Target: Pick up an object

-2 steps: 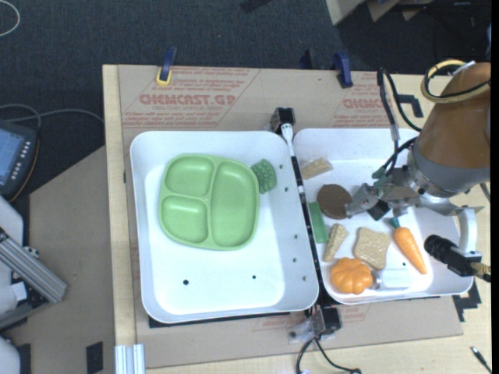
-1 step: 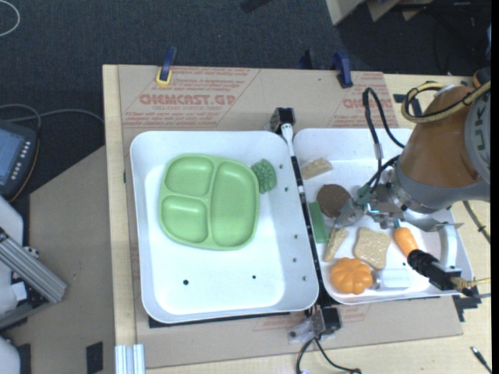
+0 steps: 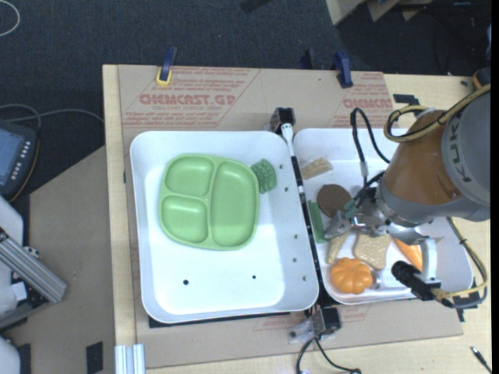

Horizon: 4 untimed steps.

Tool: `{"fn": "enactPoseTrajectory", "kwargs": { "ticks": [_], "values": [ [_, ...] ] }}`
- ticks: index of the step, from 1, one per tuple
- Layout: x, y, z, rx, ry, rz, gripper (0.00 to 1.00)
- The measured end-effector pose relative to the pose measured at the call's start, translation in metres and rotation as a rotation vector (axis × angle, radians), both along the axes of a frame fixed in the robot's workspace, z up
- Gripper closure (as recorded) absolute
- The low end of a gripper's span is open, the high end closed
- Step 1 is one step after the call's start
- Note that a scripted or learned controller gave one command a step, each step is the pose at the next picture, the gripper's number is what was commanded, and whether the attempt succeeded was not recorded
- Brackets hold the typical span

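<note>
Reaching in from three o'clock, my arm (image 3: 437,166) hangs over the right bin (image 3: 460,267), and my claw (image 3: 352,218) sits low among the food pieces near that bin's centre. Whether it is wide, narrow or holding anything I cannot tell; the wrist hides the tips.

Any piece here would serve as the object. The toast (image 3: 369,249) lies just at five o'clock of my claw, the brown disc (image 3: 333,199) touching or nearly so at eleven, the pumpkin (image 3: 351,276) further down at six. To do this well, I judge I should settle on one piece, centre over it and come straight down so the neighbours are not shoved together. The crowding is the trouble: pieces lie touching, so I could pinch two or nudge one away.

Around me, largest first: the tabletop (image 3: 234,92), then the left bin (image 3: 156,287) at nine o'clock with a green tray (image 3: 209,201), broccoli (image 3: 265,174) at its upper right. A cracker (image 3: 316,167) lies at twelve in my bin, an orange slice (image 3: 408,253) at four. The divider (image 3: 302,209) between bins stands close at nine.
</note>
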<state>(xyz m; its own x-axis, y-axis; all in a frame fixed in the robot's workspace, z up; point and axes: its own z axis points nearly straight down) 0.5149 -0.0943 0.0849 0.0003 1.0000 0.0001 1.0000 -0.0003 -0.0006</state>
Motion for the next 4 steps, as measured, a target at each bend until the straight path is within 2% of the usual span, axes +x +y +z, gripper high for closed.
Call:
{"fn": "enactPoseTrajectory", "kwargs": {
  "ticks": [1,2,3,4],
  "values": [
    [0.001,0.000,0.002,0.000,-0.004,-0.001,0.00],
    [0.002,-0.002,0.013,-0.006,-0.010,-0.003,1.00],
    [0.000,0.002,0.075,-0.002,-0.007,0.001,1.00],
    [0.000,-0.006,0.121,-0.002,-0.008,0.000,1.00]
  ]
}}
